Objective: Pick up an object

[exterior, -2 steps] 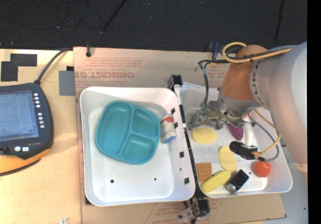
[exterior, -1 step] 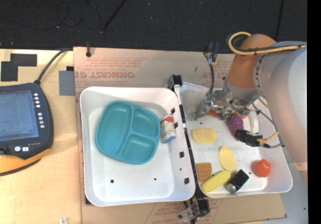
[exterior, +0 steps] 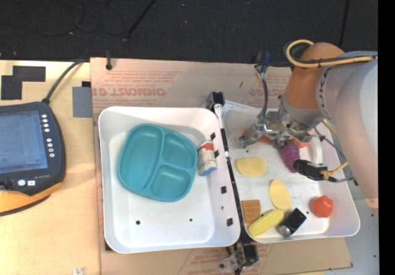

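My gripper point(exterior: 269, 133) hangs low over the far part of the right bin point(exterior: 345, 227), the arm coming in from the right. A small red-orange thing point(exterior: 270, 139) shows just beneath it, mostly hidden. A purple eggplant point(exterior: 289, 155) lies right beside the gripper, on its near right. In front of it lie a pale yellow slice point(exterior: 251, 166), a yellow oval piece point(exterior: 279, 194), a corn cob point(exterior: 264, 223), a brown cracker point(exterior: 250, 208), a small black block point(exterior: 292, 221) and an orange-red tomato point(exterior: 321, 206).
The left bin point(exterior: 117, 218) holds a teal divided plate point(exterior: 157, 162) and a small blue-and-white bottle point(exterior: 207, 160) against its right wall. A control pendant point(exterior: 24, 144) lies on the bench at far left.
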`<state>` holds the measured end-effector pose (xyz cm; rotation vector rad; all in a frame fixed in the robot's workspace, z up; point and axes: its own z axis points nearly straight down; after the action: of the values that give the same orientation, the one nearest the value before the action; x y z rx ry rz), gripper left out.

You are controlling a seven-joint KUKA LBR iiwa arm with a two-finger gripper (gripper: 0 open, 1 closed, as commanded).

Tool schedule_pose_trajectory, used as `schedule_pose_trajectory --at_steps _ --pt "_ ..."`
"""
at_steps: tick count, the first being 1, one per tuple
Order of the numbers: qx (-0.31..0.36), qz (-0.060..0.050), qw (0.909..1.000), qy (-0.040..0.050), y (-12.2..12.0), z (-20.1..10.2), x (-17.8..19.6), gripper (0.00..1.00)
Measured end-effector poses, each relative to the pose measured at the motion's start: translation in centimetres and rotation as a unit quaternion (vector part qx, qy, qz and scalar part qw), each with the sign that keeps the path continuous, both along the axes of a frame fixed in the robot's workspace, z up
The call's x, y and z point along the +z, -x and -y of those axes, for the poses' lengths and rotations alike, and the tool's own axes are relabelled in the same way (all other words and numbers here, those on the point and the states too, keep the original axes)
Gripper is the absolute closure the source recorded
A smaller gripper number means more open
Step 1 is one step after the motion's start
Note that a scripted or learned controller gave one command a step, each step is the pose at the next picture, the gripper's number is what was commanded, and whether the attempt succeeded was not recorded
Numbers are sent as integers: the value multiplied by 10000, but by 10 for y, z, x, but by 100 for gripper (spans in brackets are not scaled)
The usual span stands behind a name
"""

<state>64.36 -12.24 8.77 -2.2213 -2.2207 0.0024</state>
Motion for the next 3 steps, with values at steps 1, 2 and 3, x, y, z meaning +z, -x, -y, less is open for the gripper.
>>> schedule_pose_trajectory --at_steps 1,2,3 --pt "-2 2 10000 -1 0 24 0 0" --pt "16 -10 10000 -13 0 -18 0 0" --pt "-6 -1 10000 2 0 7 0 0"
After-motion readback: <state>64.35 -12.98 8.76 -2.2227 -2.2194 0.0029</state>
